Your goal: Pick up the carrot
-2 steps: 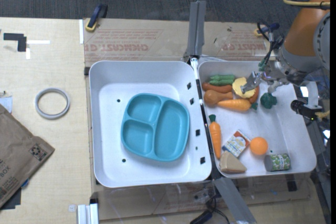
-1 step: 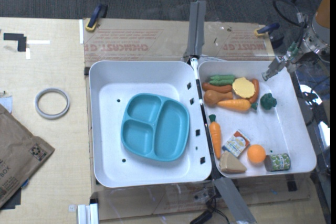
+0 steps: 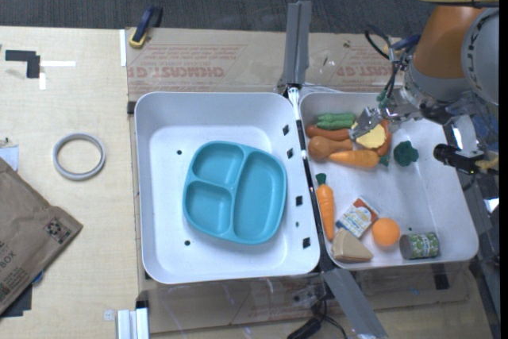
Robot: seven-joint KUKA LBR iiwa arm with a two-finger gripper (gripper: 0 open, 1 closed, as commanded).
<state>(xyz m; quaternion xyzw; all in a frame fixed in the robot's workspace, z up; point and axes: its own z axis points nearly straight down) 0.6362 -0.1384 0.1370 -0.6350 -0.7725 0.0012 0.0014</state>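
The carrot (image 3: 326,209), orange with a small green top, lies along the left wall of the right bin (image 3: 452,202), pointing toward the front. My gripper (image 3: 368,123) hangs over the back of that bin, above a yellow-orange food piece (image 3: 373,139). It is well behind and to the right of the carrot, not touching it. A second tapered orange piece (image 3: 355,159) lies just below the gripper.
The right bin also holds a green pod (image 3: 333,121), a brown-orange squash shape (image 3: 321,147), a green broccoli (image 3: 406,153), a small carton (image 3: 357,217), an orange (image 3: 386,233), a bread wedge (image 3: 349,248) and a can (image 3: 419,245). A blue divided plate (image 3: 235,192) lies in the left bin (image 3: 159,171).
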